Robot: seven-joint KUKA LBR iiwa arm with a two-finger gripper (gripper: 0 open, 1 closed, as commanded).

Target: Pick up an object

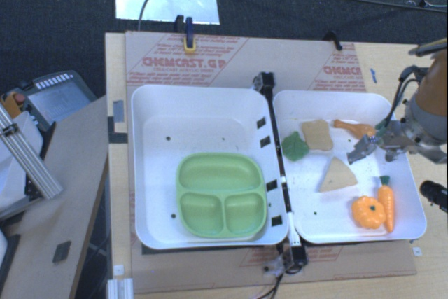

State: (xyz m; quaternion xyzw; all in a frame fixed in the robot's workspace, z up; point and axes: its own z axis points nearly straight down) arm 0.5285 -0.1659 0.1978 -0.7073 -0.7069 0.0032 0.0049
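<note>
Right bin (308,231) holds the pick candidates, all toy food. Nearest the gripper (371,148): a tan wedge, looks like a cheese or bread slice (338,175), lying flat mid-bin just left of and below the fingers. Tan square toast piece (317,134) sits up-left of it, with a green broccoli-like lump (295,147) touching the bin's left wall beside it. Orange drumstick-shaped piece (353,127) lies near the back wall, just above the gripper. Front right corner: small orange pumpkin (365,212) with a carrot (386,203) lying against its right side.

Left bin (150,115) holds one light green three-compartment tray (221,194), front centre, compartments bare.

Gripper hangs over the right part of the right bin, arm coming in from the right. Jaws look parted, nothing between the fingers.
</note>
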